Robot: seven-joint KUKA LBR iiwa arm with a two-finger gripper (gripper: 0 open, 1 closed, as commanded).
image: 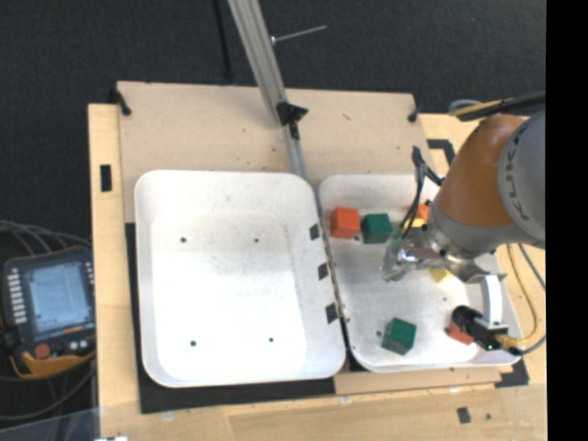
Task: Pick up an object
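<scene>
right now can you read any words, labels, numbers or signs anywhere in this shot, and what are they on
No text can be read here.
Handheld control pendant left of the bench: its screen is lit, but whatever it shows is too small and blurred to read.
Orange block, two green blocks and both white bins: no markings visible.
Arm: no legible label.

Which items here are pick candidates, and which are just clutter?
Job:
orange block
upper green block
lower green block
gripper
right bin, holding all three blocks

Lying about:
left bin
handheld pendant at the left edge
metal rail above the bins
</scene>
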